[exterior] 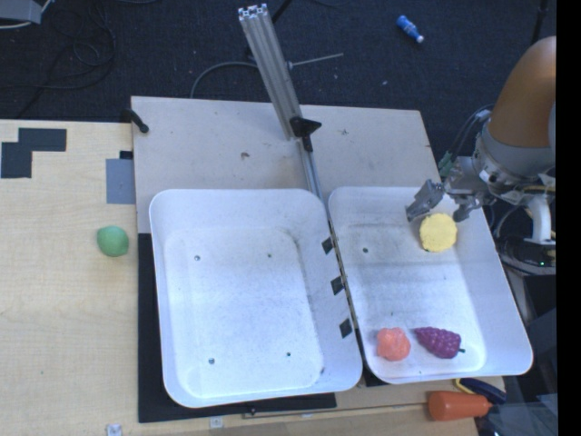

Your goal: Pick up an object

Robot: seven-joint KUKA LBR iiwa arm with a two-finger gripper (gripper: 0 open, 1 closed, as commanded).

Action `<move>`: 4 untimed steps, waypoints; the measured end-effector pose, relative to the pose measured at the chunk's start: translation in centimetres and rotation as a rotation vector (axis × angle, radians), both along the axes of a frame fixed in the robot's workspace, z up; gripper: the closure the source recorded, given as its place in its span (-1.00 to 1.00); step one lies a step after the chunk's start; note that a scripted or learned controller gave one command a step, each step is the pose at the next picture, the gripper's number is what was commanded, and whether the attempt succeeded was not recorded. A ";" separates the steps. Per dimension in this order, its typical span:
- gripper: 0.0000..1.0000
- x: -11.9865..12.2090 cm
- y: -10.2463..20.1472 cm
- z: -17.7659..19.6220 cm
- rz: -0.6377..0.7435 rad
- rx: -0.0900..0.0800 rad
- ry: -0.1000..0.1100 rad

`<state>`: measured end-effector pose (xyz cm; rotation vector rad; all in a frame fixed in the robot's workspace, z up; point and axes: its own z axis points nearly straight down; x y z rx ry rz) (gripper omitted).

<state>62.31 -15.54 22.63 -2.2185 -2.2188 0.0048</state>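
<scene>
Camera view takes the right bin [508, 334] as its landmark. Largest, the worktop [54, 316] spreads out under it. The left bin [182, 243] sits touching its left side. Coming in from its right, the grey arm [522, 107] hangs its pincer [445, 209] over the bin's far end, fingers spread apart just above a yellow object [438, 234]. At its near end lie a purple grape cluster [438, 341] and an orange-pink object [393, 344]. Well left of it, a green ball [113, 241] rests.
</scene>
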 end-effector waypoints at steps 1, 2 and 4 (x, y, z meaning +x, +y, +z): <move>-1.00 0.1 -0.2 -6.3 0.000 0.000 0.001; -1.00 0.5 -0.2 -12.5 0.000 0.000 0.001; 1.00 1.5 -0.7 -5.2 0.000 -0.002 -0.010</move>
